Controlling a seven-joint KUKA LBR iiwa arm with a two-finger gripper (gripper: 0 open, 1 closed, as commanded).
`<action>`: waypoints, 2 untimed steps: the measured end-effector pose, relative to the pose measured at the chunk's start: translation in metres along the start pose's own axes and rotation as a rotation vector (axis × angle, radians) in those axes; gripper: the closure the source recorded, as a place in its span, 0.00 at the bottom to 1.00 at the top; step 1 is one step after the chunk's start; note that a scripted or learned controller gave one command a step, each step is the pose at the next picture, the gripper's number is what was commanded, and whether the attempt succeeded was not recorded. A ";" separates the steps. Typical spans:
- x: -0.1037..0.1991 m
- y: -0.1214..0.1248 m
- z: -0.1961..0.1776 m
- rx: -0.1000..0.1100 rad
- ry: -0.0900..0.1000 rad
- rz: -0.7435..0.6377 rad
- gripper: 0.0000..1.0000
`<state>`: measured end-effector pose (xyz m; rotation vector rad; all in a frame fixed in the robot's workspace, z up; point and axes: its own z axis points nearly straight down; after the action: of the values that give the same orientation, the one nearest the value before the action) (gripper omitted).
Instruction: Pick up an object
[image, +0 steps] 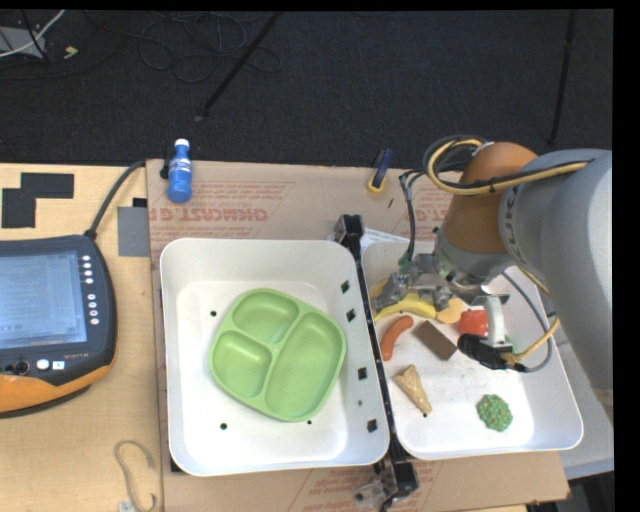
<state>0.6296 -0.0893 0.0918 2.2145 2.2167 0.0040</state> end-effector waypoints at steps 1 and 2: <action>-0.001 0.000 -0.010 0.002 0.000 0.003 1.00; -0.001 0.001 -0.052 0.007 0.004 0.001 1.00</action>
<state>0.6301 -0.0896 0.1442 2.2217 2.2206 0.0010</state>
